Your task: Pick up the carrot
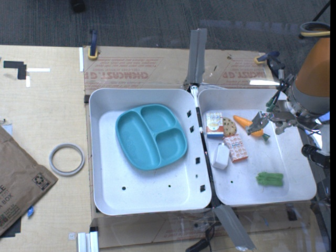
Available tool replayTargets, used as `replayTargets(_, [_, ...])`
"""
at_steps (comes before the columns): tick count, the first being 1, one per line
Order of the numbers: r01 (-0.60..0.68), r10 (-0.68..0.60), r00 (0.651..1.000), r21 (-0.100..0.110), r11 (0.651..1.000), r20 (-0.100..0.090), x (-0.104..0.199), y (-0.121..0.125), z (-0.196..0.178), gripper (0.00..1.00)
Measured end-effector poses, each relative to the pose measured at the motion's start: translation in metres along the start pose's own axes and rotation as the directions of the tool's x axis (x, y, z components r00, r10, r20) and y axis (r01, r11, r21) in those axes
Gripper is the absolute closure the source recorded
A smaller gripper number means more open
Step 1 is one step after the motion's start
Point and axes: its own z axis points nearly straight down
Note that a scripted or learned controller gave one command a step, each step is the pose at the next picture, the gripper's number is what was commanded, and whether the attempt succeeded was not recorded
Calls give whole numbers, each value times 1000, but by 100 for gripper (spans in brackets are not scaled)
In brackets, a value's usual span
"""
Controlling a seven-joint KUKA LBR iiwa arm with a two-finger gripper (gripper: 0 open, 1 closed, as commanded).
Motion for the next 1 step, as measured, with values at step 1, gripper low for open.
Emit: replayTargets(1, [207,-207,978,-2,978,0,-31,-45,3,0])
